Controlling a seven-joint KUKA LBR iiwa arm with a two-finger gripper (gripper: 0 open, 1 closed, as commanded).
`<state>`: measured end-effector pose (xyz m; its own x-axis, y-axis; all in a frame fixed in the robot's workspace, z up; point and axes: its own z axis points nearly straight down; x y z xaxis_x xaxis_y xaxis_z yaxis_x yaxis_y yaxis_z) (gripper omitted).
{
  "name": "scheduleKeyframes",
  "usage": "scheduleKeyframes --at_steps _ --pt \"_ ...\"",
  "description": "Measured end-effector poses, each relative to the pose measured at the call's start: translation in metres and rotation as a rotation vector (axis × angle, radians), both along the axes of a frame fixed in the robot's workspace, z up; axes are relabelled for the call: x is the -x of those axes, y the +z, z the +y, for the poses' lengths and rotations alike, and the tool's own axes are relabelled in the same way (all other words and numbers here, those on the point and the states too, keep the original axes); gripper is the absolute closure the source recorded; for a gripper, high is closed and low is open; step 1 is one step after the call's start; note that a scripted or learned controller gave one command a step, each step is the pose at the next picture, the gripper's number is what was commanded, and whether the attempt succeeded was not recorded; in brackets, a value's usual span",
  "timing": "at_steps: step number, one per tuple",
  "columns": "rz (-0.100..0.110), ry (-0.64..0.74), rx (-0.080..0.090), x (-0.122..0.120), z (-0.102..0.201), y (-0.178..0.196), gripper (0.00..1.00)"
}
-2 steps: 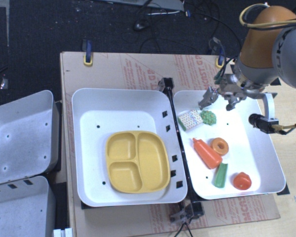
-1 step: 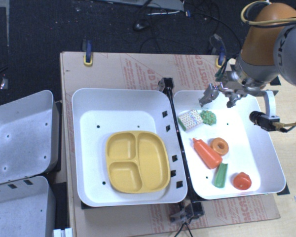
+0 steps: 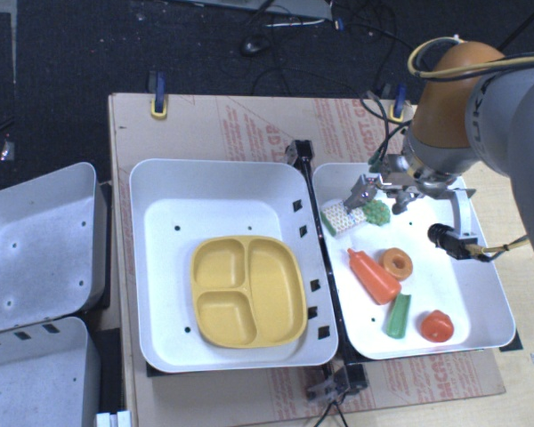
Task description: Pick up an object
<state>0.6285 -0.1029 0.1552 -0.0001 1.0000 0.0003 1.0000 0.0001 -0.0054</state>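
Observation:
My gripper (image 3: pixel 378 199) hangs over the far part of the right bin (image 3: pixel 481 278), open, with its fingers spread to either side. A small green leafy toy (image 3: pixel 377 213) lies just under and between the fingertips; nothing is clamped. A pale dotted block (image 3: pixel 335 218) lies to its left by the bin's wall. Nearer the front lie an orange bottle (image 3: pixel 374 276), an orange ring (image 3: pixel 396 263), a green cylinder (image 3: pixel 397 316) and a red round toy (image 3: pixel 437 326).
The left bin (image 3: pixel 156 238) holds a yellow divided tray (image 3: pixel 248 290). A black divider (image 3: pixel 319 238) runs between the bins. Grey lids (image 3: pixel 36 238) lie off the bench's left side. A black cable end (image 3: pixel 445 237) dangles by the gripper's right.

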Motion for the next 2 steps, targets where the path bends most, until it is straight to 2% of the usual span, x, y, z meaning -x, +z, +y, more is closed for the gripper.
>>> scheduleKeyframes --at_steps 1,2 --pt "-0.002 0.002 0.000 -0.0068 0.0018 -0.0463 0.00" --pt "-0.013 0.000 0.003 -0.0105 0.0007 -0.0555 0.00"
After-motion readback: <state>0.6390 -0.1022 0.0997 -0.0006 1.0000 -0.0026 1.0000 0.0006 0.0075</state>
